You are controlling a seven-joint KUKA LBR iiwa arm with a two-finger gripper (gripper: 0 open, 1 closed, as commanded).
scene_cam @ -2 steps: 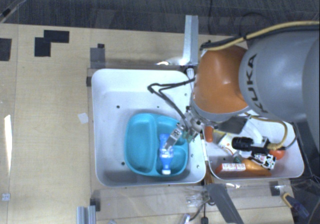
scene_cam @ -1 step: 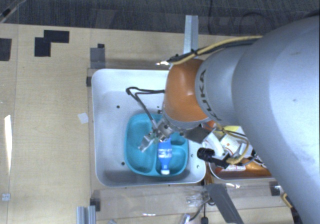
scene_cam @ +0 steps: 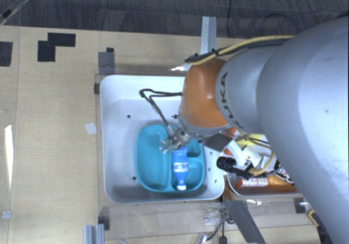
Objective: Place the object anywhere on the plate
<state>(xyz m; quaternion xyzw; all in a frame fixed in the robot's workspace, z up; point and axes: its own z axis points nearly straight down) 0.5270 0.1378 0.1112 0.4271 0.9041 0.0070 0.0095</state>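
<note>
Jaws [scene_cam: 170,143] low over the blue plate [scene_cam: 152,164] in the left white bin [scene_cam: 117,128]; released or clenched, cannot tell. Just below the jaws, a blue bottle [scene_cam: 180,168] lying on the plate's right part, cap end away from them. Beyond, to the right, the second bin [scene_cam: 256,187] with mixed items.

We see a small blue bottle [scene_cam: 180,168] lying on the blue plate [scene_cam: 155,158] in the left bin [scene_cam: 117,128]; gripper [scene_cam: 170,143] sits right above it, possibly touching, fingers blurred.
</note>
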